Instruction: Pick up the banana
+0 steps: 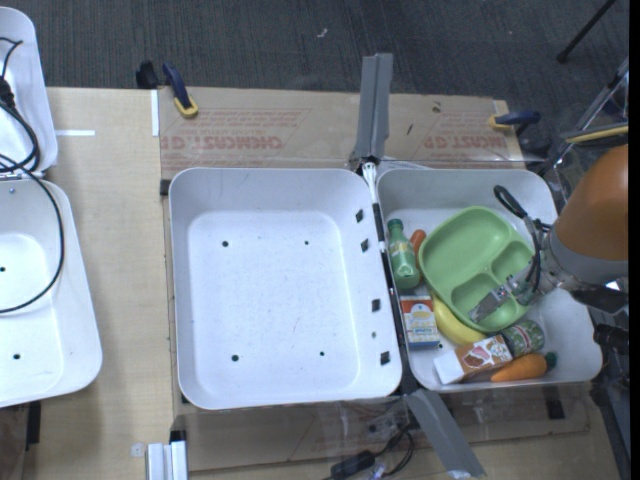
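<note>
You see the pincer (497, 301) low in the right bin (575, 343), over the green dish (462, 251), with the banana (452, 323) just beside it, partly under that dish.

Red mirrored lettering on cardboard sheet (250, 128) behind the bins, roughly "CHEMCNST", not surely legible
</note>
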You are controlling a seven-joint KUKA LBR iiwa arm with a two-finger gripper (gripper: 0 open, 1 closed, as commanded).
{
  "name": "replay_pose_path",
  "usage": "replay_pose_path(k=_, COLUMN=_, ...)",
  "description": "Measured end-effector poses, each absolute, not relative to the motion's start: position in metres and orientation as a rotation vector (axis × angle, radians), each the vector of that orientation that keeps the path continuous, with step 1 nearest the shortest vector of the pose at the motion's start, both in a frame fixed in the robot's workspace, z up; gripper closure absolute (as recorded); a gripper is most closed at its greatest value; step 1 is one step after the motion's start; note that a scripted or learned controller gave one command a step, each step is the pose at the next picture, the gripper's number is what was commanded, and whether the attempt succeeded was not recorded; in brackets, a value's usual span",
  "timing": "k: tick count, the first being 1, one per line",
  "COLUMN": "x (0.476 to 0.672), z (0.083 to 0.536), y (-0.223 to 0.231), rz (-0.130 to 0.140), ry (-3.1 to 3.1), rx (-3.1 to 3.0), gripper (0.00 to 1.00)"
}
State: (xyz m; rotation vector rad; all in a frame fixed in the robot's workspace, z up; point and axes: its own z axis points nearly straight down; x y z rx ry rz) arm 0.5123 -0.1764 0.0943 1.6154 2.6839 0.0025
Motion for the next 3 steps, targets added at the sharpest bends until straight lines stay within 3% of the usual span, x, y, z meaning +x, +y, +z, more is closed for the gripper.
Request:
replay_pose_path(k=1, x=0.497, z=0.099, y=-0.131, rz=0.0, ry=2.362, rx=2.018, gripper=0.0)
replay_pose_path(k=2, x=0.588, z=0.093, y=-0.161, rz=-0.004, ry=2.251, rx=2.191, gripper=0.0)
replay_pose_path(k=3, x=0.63, z=0.085, y=-0.184, rz=-0.08, ry=2.385, rx=2.225, gripper=0.0)
